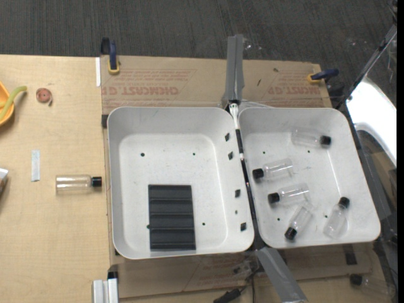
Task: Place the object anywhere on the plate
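Plainly, the move turns on a crossing from bin to bin: five small clear bottles (289, 194) with black caps lie on their sides, loosely scattered in the right bin (353, 131), and the dark ribbed plate (170, 218) lies flat by the front edge of the left bin (126, 131). The two bottles nearest the shared wall point their caps toward it, with bare floor around each. A bottle should travel leftward and frontward over that wall, and the plate offers broad room.
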`<action>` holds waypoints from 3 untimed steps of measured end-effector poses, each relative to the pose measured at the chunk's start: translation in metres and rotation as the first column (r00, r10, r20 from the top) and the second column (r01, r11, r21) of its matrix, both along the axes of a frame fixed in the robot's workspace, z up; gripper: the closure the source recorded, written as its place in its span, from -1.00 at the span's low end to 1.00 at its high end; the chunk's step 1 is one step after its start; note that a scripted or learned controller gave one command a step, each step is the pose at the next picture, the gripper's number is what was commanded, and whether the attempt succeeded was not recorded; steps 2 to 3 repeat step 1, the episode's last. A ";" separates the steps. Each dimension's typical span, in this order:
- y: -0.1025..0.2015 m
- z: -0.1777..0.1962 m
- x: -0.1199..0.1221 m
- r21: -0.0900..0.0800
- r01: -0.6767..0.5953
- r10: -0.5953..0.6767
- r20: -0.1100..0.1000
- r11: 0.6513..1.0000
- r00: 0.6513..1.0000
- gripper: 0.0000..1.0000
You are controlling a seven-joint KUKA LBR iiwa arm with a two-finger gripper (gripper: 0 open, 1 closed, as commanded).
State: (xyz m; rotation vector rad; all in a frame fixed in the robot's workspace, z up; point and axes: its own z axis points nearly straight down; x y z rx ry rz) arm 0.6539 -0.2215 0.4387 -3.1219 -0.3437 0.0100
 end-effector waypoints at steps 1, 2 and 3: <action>-0.001 0.000 -0.003 0.001 0.016 -0.016 0.001 1.000 1.000 -1.00; -0.001 0.000 -0.003 0.001 0.016 -0.016 0.001 1.000 1.000 -1.00; -0.001 0.000 -0.003 0.001 0.016 -0.016 0.001 1.000 1.000 -1.00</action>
